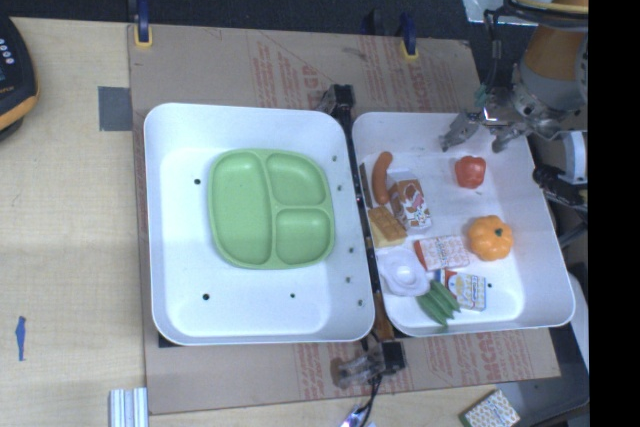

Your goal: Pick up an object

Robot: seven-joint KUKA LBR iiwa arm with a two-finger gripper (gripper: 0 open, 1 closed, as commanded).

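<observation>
The bench (70, 245) is running along closest to me, a pale wood top with a brown board (290, 65) clamped over it, presumably so the bins are not sliding when the arm pushes into them. On that board the left bin (180, 305) is sitting with a green divided plate (270, 208) lying flat in its middle, looking like a place kept ready for whatever gets lifted. Just beside it, touching along the inner edge, the right bin (540, 300) is holding all the loose pieces, which is why the arm (550, 55) is leaning in over that side from the right.

The gripper (486, 127) is hovering over the far corner of the right bin with its fingers spread apart and nothing between them; I judge it is lining up for a descent rather than carrying anything.

The likeliest target is the red tomato (470, 172), lying just in front of the gripper and apart from its neighbours, so easy to close on. Nearer me an orange pumpkin (489, 238) is sitting alone too. The rest are crowding along the bin's inner side: a sausage (381, 177), a small carton (410, 203), a yellow block (385, 224), a white piece (403, 276) and green pods (436, 302), packed too tightly for a clean grab.
</observation>
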